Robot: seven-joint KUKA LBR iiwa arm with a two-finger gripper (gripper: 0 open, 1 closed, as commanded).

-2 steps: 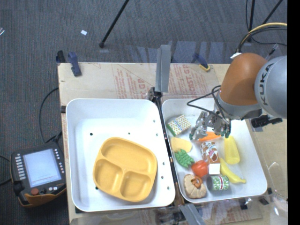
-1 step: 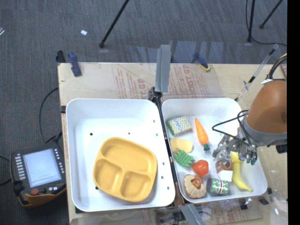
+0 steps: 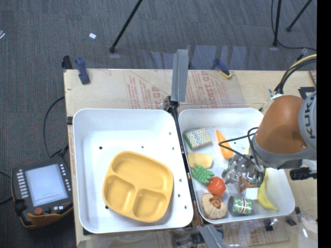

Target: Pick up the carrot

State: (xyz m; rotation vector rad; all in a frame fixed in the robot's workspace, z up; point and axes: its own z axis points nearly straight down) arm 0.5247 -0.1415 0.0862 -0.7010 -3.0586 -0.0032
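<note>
The arm [image 3: 310,119] bears the letters "KU" at the right edge. Red print runs across the counter [image 3: 139,89], reversed and unreadable.

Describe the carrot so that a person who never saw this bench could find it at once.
Look in the right-hand shallow white bin, just left of the grey arm's gripper. The slim orange toy carrot lies beside a green-patterned packet, above a round red tomato. It alone is long, pointed and orange.

In the left bin [image 3: 83,138] I see a yellow divided tray [image 3: 138,186]. The right bin [image 3: 243,112] holds a tomato [image 3: 216,186], banana [image 3: 267,196], green can [image 3: 240,205] and patterned packet [image 3: 198,137]. A teach pendant [image 3: 42,187] lies on the floor, far left.
</note>
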